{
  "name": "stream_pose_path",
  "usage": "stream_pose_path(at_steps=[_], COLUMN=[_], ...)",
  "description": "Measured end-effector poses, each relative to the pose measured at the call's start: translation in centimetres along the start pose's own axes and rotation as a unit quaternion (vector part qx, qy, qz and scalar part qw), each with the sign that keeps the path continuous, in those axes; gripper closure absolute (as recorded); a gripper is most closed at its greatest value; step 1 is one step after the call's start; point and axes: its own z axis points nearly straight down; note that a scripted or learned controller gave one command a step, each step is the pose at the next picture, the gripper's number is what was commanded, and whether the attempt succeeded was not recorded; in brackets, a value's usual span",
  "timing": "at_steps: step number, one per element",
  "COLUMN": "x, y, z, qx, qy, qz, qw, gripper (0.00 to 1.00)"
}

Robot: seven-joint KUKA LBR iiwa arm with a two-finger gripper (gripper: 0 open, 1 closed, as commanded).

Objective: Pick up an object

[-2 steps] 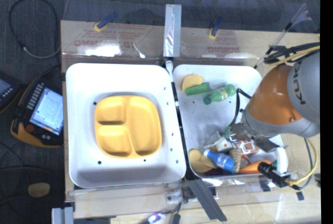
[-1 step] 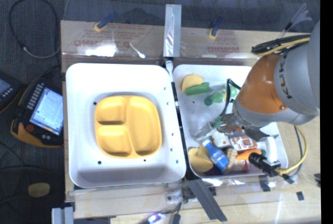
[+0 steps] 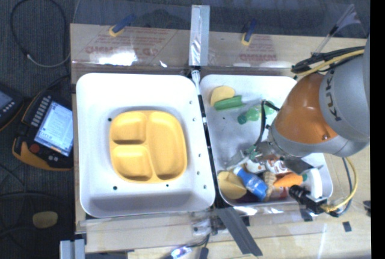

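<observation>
Gripper (image 3: 263, 158) hangs over lower-right clutter, grasp impossible to tell; best descend squarely onto the blue bottle (image 3: 251, 184).

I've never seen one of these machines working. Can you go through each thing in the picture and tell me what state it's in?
Yellow divided tray: lying flat in the left bin.
Right bin: holds a pile of small items.
Green marker: lying on its side.
Blue bottle: lying tipped in the pile.
Arm: reaching down over the pile.
</observation>
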Motion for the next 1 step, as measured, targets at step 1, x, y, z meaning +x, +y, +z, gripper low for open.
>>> stream_pose_path(at_steps=[1], x=[-1.93], y=[9.57], z=[0.32], qx=[0.006], qy=[0.005], qz=[-0.087], qw=[0.9962], gripper=[0.00])
